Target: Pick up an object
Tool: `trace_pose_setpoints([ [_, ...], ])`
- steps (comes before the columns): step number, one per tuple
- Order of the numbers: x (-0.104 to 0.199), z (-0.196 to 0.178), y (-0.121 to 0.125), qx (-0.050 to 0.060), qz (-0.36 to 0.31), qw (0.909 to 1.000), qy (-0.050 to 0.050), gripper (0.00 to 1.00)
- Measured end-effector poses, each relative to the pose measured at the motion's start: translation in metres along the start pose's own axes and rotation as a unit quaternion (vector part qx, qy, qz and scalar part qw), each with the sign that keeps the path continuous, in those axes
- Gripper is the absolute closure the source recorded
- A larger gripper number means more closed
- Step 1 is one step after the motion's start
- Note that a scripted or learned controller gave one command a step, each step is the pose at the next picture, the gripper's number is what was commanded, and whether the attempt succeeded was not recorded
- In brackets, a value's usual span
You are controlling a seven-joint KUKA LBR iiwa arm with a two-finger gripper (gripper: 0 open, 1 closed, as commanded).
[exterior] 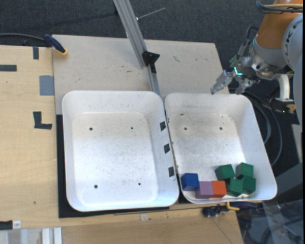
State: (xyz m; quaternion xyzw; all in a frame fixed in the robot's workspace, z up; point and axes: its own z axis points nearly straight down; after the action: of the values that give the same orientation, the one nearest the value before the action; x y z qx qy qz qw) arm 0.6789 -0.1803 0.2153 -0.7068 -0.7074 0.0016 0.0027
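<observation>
- The grey two-finger gripper [221, 85] hovered above the right shallow white plastic bin's [259, 136] far rim; fingers' state unclear.
- Small coloured cubes [221, 182] crowded its near corner.

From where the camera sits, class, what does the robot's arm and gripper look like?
The grey arm with its orange band ends in a small dark metallic gripper, where a tiny teal light glows. Black cables loop over the arm's top and trail beside it.

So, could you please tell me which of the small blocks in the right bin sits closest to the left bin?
The blue block: it is leftmost in the cluster, beside the purple block, by the bin's left wall.
</observation>
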Motion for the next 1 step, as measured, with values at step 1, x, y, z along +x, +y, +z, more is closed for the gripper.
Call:
trace_pose_setpoints([
  [1,-0.0003,-0.0033,0.0009,-0.002,-0.001,1.0000,-0.002,0.00],
])
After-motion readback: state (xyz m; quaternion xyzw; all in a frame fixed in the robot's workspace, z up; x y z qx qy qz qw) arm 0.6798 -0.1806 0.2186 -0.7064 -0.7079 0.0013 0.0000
